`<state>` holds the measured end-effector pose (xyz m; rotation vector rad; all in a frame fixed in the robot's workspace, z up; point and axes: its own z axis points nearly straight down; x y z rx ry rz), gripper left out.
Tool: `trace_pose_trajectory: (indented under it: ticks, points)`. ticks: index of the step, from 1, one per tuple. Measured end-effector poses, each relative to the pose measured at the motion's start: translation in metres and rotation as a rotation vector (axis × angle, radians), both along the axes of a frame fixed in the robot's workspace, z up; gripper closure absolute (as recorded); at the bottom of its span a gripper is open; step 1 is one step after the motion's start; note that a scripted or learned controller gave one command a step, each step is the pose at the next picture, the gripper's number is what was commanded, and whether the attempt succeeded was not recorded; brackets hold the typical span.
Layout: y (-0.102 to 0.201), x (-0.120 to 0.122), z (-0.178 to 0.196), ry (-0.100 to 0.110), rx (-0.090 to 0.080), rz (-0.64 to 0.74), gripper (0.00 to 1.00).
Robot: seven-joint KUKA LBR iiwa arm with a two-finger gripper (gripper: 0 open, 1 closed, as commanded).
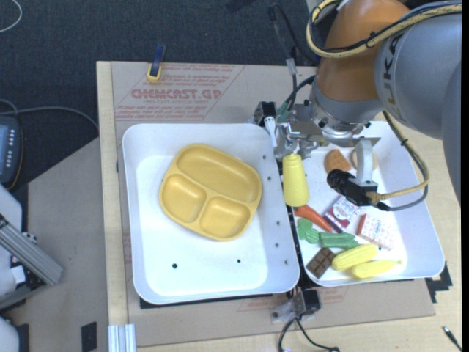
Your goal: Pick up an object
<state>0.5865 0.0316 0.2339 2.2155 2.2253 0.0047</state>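
Nearest the lens, at the right bin's [429,259] front edge, lie a smooth yellow banana [374,268], a bumpy corn cob [355,256], a brown chocolate bar [319,262] and a green pea pod [333,237]. Behind them sit an orange carrot [314,215] and a red-and-white packet [377,230]. Farther back, the gripper [294,141] hangs at the bin's left wall, its fingers closed on the cap of a glossy yellow plastic bottle [294,182]. Left bin [139,218] holds a molded yellow three-compartment plate [211,191], on the cardboard-covered tabletop [121,94].
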Motion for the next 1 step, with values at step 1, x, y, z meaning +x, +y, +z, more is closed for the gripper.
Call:
trace_pose_trajectory:
  ticks: [1]
  points:
    - [0.0088, -0.0026, -0.019, 0.008, -0.001, -0.003, 1.0]
